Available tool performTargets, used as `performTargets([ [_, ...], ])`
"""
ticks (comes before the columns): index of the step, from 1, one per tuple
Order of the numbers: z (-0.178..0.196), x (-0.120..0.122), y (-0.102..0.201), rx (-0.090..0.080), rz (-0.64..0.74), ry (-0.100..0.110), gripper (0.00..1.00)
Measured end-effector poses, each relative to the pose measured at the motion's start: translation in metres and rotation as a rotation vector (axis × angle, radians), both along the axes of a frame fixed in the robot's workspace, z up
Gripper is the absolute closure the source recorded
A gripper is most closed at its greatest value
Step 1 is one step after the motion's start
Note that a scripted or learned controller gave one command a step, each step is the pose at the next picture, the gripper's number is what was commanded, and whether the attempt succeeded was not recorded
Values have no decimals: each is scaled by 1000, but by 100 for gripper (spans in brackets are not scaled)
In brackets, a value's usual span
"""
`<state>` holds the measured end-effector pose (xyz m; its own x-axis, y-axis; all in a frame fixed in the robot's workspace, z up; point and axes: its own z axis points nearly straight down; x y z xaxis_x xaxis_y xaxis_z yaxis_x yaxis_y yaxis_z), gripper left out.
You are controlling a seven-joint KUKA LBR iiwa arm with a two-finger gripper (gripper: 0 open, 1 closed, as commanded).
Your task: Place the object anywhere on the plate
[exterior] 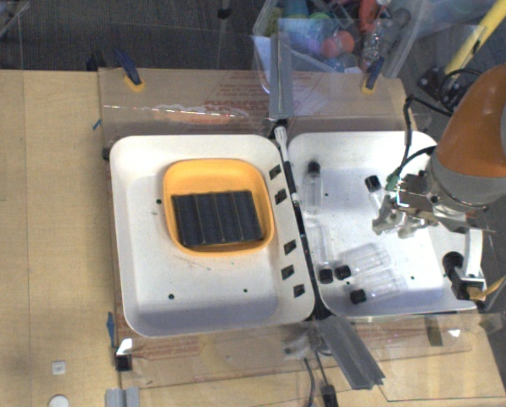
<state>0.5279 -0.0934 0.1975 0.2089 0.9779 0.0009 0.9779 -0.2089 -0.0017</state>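
Two white bins side by side: in the left bin [134, 227], an orange plate [214, 170] with a dark ribbed block [217, 217] lying flat at its middle, well inside the rim, so probably already delivered. Over the right bin [422, 270], the gripper [395, 217], near a scatter of clear capped vials [371, 265]; impossible to tell how wide or narrow its grip, nothing seen held. Beneath, a pale wooden surface [41, 227] with taped cardboard. At the far side, a clear tub of coloured toys [337, 15].

Glossy orange plastic plate [214, 175] holds a matt black ribbed slab [216, 217] (bins [134, 227] smooth white plastic).
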Motion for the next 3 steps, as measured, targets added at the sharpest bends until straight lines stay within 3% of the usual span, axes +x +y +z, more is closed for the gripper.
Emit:
performTargets([
  [1, 0, 0, 0, 0, 0, 0, 0],
  [2, 35, 71, -47, -2, -3, -2, 0],
  [3, -8, 124, -108, -3, 105, -2, 0],
])
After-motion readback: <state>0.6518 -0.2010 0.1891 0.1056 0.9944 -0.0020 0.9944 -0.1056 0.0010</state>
